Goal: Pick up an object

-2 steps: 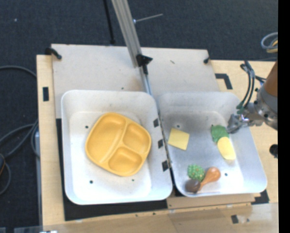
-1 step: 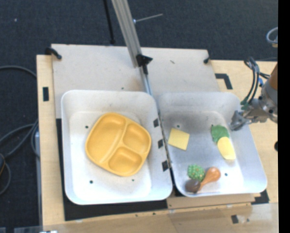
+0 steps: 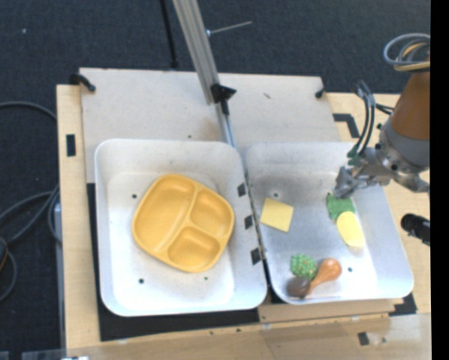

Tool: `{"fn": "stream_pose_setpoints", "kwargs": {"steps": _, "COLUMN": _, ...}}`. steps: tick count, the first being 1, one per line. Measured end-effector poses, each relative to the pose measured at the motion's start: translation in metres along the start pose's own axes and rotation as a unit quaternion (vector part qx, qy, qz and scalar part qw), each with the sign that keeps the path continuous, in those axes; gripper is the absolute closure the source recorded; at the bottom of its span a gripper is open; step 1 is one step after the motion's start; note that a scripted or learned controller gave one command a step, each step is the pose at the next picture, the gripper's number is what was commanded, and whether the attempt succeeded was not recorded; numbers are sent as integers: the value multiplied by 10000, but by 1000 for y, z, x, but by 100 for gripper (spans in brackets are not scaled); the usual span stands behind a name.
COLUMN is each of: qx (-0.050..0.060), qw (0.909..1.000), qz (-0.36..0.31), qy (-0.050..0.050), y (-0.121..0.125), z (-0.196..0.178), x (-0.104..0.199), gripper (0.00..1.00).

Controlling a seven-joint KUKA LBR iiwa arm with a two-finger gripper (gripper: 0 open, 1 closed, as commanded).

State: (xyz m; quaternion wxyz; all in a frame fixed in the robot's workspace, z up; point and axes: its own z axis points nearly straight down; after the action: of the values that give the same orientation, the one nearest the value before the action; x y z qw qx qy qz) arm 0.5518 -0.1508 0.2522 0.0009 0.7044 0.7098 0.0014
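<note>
Grey arm with orange band comes in from the right, gripper (image 3: 346, 184) hanging low over the right shallow white plastic bin (image 3: 314, 156), tip just above the small green leafy toy piece (image 3: 337, 205) near that bin's right-hand side. Can't tell how the gripper is set, too small and dark from here; nothing visibly pinched. Likely target, my guess, is that green piece, since the gripper sits nearest it. Touching or just beside it lies a pale yellow lemon-shaped toy (image 3: 351, 229), so a descent there looks crowded and could nudge the lemon. Flat yellow square cheese-like slice (image 3: 277, 215) lies apart toward the bin's left wall, with bare floor all round, easier room. Down at the near edge a small green broccoli-like toy (image 3: 302, 265) and a brown-and-orange drumstick-shaped toy (image 3: 316, 276) touch each other, close to the rim, little room on the wall side. Left shallow white bin (image 3: 112, 163) carries a yellow three-compartment plastic tray (image 3: 182, 221), centred, well clear of its walls. Both bins rest side by side on the tan tabletop (image 3: 70, 201); a slanted aluminium post (image 3: 198, 40) rises behind them, away from the arm's path.
</note>
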Motion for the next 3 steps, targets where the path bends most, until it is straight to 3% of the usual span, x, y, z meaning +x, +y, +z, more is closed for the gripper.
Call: {"fn": "stream_pose_setpoints", "kwargs": {"steps": 3, "qx": 13, "qw": 10000, "qz": -1, "qy": 5, "y": -5, "z": 13, "x": 154, "gripper": 100}}
